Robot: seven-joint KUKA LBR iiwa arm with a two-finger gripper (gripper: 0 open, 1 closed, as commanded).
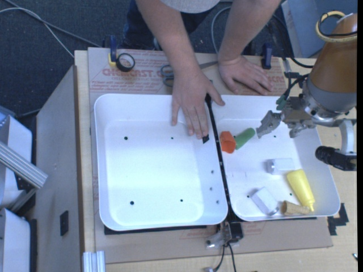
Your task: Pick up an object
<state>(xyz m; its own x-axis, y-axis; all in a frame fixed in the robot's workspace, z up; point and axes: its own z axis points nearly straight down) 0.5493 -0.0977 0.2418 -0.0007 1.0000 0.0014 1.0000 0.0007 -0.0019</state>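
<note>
Reaching in from the right edge of the bench, the grey arm with its orange band [339, 50] holds its two-finger gripper [271, 123] low over the far part of the right-hand shallow white bin [326, 177], just beside a toy carrot with an orange body and a green top [235, 139] that lies near that bin's left wall. The fingers seem to stand slightly apart with nothing between them, so the tool looks released and nothing is grasped; the carrot, judged the likeliest thing to pick since it is nearest the fingertips, rests on the bin floor. Other candidates lie toward the near-right corner of the same bin: a yellow plastic bottle-shaped piece [301, 188], a tan cone-shaped piece [296, 208] touching it, a small pale grey block [280, 165] and a flat white piece [263, 200]. A person leans over the far edge, one hand [193, 106] laid across the far rim of the left-hand white bin [113, 169] by the black divider [218, 163] between the bins, the other hand [247, 75] flat on the brown board [142, 69] beyond, probably steadying themselves. The nearer hand is close to the carrot, which is a risk for any approach.
</note>
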